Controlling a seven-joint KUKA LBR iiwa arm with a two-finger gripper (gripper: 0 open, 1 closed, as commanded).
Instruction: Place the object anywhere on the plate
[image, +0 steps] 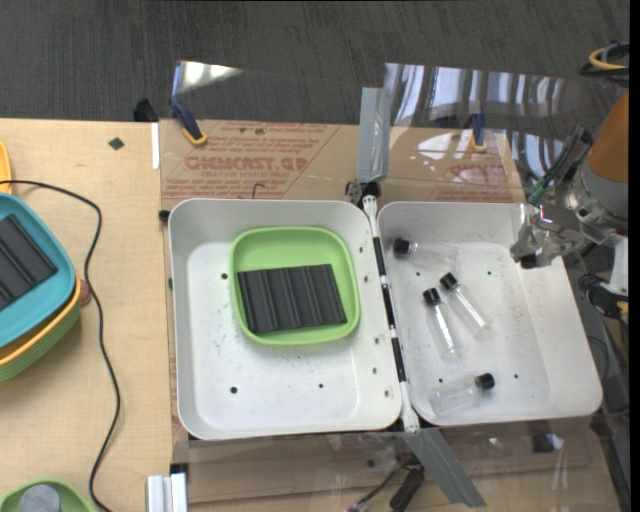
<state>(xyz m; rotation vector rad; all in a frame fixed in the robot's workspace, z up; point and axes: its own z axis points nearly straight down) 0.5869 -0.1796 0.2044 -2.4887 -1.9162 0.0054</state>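
Camera view shows the green plate in the left bin, a dark ribbed mat lying on it. Four clear black-capped vials lie scattered in the right bin. Over that bin's far right rim hangs the gripper; whether it pinches anything, I cannot tell.

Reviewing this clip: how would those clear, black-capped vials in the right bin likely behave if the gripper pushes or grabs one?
The vials lie on their sides and look cylindrical, so a push would probably roll them. Their clear, smooth walls suggest a slippery, possibly fragile grasp. They look small and empty, so likely light. The gripper sits at the bin's right edge.
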